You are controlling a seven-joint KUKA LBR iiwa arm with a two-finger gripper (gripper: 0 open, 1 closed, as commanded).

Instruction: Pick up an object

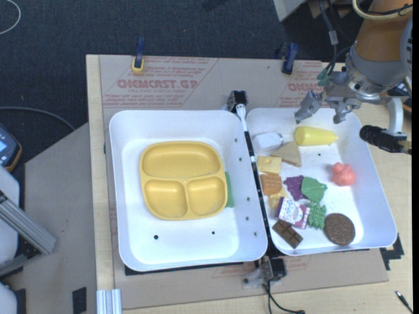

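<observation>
My gripper (324,112) hangs over the far part of the right bin (376,198), its two fingers spread apart with nothing between them. Just below it lies a yellow banana-shaped piece (315,135). Further toy food lies in that bin: a white piece (267,140), a tan wedge (289,154), a cheese slice (269,164), a pink strawberry (343,174), purple grapes (294,186), green leaves (314,190), a small carton (292,212), a brown cookie (340,228) and a chocolate bar (287,233).
The left bin (124,195) holds a yellow divided plate (184,178) with a green piece (228,190) at its right edge. Blue clamps (139,57) (289,57) sit on the board's far edge. A black fixture (383,138) juts by the right bin.
</observation>
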